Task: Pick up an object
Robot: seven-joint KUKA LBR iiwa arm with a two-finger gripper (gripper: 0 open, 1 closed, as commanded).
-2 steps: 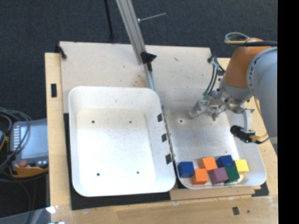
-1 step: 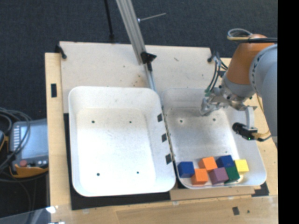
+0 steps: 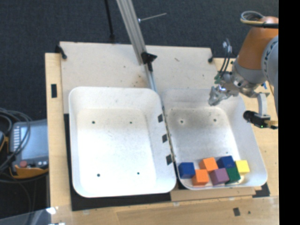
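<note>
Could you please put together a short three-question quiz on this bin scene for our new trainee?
1. True or false: all the coloured blocks lie in the right bin.
2. Multiple choice: where in that bin do the blocks sit? A) far edge B) middle C) near edge
3. Fill in: the end effector is over the ____ edge of the right bin, apart from the blocks.

Key
1. True: two blue blocks, two orange blocks, a purple block, a green block and a yellow block cluster there; none lie in the left bin.
2. C.
3. Far.
</note>
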